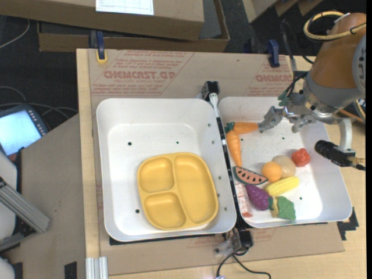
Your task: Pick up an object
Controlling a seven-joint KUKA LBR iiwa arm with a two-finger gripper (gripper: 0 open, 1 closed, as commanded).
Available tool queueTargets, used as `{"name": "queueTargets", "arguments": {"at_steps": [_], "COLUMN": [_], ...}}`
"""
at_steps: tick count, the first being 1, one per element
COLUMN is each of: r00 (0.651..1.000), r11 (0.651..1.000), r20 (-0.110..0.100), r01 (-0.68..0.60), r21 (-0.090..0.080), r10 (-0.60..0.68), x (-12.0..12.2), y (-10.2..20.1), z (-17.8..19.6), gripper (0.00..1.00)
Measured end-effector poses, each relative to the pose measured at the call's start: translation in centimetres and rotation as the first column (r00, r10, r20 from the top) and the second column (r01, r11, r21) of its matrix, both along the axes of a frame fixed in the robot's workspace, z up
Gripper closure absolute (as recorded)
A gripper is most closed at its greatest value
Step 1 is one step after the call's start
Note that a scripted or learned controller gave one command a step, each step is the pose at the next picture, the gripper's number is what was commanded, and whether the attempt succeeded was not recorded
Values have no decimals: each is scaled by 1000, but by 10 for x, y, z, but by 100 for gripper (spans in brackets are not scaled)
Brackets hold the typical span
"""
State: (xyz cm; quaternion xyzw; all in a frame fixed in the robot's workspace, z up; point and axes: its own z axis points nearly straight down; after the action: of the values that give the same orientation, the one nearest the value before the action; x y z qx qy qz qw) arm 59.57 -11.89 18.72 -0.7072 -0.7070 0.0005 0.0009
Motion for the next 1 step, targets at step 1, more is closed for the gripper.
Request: {"name": "queueTargets", "arguments": {"at_steps": [1], "r00": [1000], "r11": [1000], "r20": [15], "r01": [3], "r21": [-8], "r10": [-3], "x": [-46], "y": [-26], "z": [-102], "gripper": [0]}}
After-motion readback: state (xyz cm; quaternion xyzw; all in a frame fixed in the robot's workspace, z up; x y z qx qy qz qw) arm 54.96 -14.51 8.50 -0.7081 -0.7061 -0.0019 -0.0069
